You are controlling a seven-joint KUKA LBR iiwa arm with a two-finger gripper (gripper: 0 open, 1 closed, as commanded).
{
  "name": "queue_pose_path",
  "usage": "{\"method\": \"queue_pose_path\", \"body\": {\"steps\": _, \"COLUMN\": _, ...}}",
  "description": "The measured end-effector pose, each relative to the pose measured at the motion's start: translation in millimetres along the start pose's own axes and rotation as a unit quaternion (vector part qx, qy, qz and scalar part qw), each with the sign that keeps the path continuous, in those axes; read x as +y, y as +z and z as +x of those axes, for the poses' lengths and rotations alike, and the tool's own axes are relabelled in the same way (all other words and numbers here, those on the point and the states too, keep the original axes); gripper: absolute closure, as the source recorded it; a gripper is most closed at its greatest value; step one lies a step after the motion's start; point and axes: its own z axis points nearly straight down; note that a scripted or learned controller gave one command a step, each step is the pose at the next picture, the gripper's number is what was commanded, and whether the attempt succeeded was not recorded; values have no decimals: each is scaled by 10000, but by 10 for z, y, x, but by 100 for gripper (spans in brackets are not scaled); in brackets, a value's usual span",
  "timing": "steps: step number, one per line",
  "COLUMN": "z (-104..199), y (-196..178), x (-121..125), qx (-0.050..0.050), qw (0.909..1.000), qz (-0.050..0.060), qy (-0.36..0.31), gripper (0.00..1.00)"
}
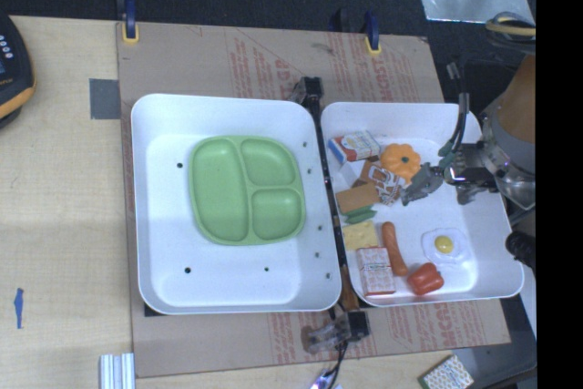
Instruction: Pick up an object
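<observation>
Step in hand: you are at the approach, I judge; nothing is lifted yet, and the pincer sits low over the right bin, reaching in from its right side.

Pincer: the dark metal tip lies just beside the orange pumpkin and near the small printed packet. Whether it is apart or together you cannot tell from this angle, and nothing shows gripped in it.

Things to pick: all lie in the right bin. A red-and-white carton is at the far side, a brown slab and a green pod mid-left, a yellow block below them, a sausage down the middle, a second red-and-white box near the front, a red pepper at the front and a fried egg to the right.

Left bin: it holds a green divided plate, well apart from the arm.

Counter: brown card lies under both bins.

Next move: you need the tip centred over one thing, likely the pumpkin or the packet, then brought down and closed before lifting.

Risk: the pieces are crowded there, so a neighbour may get nudged or caught too.
</observation>
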Motion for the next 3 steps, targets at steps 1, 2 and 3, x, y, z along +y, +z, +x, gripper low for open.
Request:
{"method": "queue_pose_path", "body": {"steps": 1, "z": -96, "y": 1026, "x": 15, "qx": 5, "qw": 10000, "qz": 51, "qy": 2, "gripper": 0}}
{"method": "queue_pose_path", "body": {"steps": 2, "z": -143, "y": 1802, "x": 17, "qx": 23, "qw": 10000, "qz": -5, "qy": -3, "gripper": 0}}
{"method": "queue_pose_path", "body": {"steps": 3, "z": -173, "y": 1642, "x": 44, "qx": 0, "qw": 10000, "qz": -47, "qy": -7, "gripper": 100}}
